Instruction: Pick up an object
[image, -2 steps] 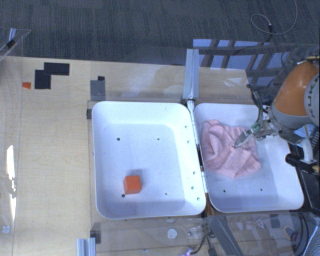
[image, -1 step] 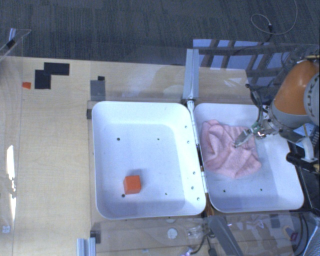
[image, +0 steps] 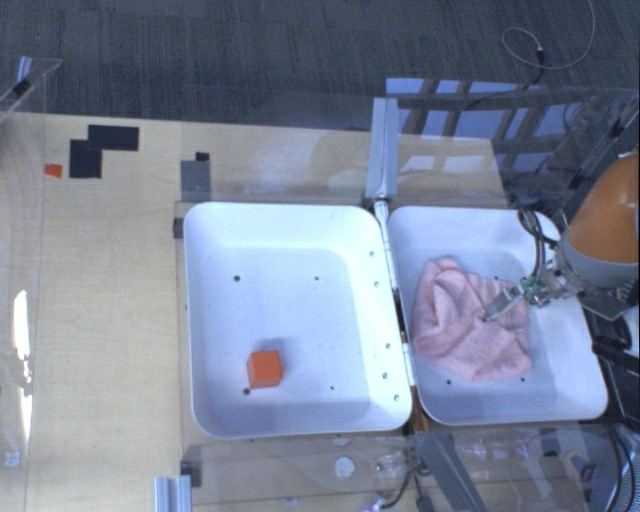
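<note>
tool (image: 497, 309) is down on the pink towel (image: 468, 322) in the right bin (image: 560, 400), can't tell its grip state, nothing lifted yet; orange block (image: 265, 369) sits untouched in the left bin (image: 300, 240).

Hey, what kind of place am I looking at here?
Most likely a robotics lab test bench: two white bins, the left bin and right bin, a grey arm's tool over a pink cloth, and an orange block as a test object.
</note>
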